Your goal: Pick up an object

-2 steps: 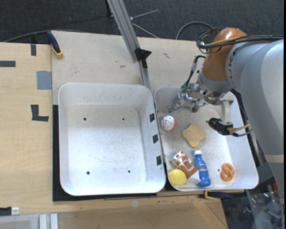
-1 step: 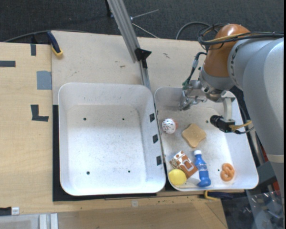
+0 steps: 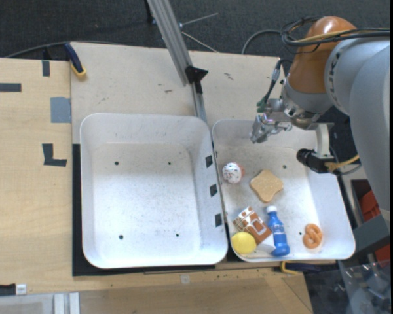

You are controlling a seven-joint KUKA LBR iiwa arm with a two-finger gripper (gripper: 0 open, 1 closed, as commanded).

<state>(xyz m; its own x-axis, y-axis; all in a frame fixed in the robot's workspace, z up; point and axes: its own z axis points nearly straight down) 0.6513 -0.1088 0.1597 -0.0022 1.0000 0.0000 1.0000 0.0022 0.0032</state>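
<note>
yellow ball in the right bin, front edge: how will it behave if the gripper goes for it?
The yellow ball looks round and smooth, so it would likely roll or squirt out of a two-finger pinch. It sits against the brown carton and near the bin wall, which may crowd the fingers. The blue bottle lies close, so a nudge could shift both.

Arm cut off at right edge; small carton print too small to read.

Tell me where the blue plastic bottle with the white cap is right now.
The blue plastic bottle lies in the right white bin, near its front edge, between the yellow ball and the orange pretzel-shaped toy.
</note>
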